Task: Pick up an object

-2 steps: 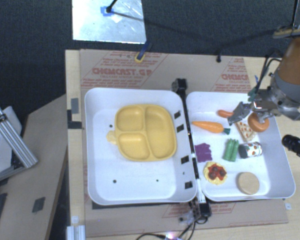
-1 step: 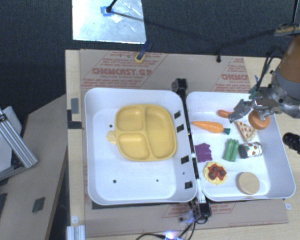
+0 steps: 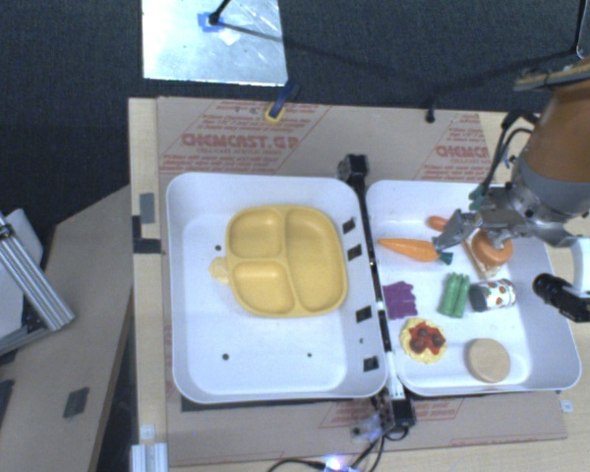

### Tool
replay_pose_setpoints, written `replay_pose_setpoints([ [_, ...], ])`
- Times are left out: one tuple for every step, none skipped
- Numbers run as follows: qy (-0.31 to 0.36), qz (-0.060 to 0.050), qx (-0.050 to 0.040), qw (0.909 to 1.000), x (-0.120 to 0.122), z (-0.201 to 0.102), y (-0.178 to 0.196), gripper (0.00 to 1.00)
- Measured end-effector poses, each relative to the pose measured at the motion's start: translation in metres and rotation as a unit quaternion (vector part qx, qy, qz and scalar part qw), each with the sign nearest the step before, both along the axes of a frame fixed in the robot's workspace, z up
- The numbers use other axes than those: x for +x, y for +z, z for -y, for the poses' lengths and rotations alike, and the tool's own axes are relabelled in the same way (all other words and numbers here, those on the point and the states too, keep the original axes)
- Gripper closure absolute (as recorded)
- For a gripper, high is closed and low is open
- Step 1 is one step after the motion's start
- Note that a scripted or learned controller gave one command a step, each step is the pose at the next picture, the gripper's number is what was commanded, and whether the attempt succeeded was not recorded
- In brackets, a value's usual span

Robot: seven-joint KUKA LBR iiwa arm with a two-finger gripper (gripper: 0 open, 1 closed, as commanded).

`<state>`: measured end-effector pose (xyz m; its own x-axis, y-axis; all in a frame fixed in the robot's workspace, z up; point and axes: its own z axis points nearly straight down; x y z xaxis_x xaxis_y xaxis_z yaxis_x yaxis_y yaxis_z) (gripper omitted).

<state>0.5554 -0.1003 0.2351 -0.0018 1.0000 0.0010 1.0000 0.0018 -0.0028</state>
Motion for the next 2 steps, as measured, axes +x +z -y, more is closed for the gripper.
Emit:
replay_pose_setpoints([
  [0.000, 0.000, 0.0000, 1.0000, 0.005, -0.007, -0.047, 0.00],
  [-0.001, 0.000, 0.0002, 1.0000, 0.007, -0.014, -0.092, 0.00],
])
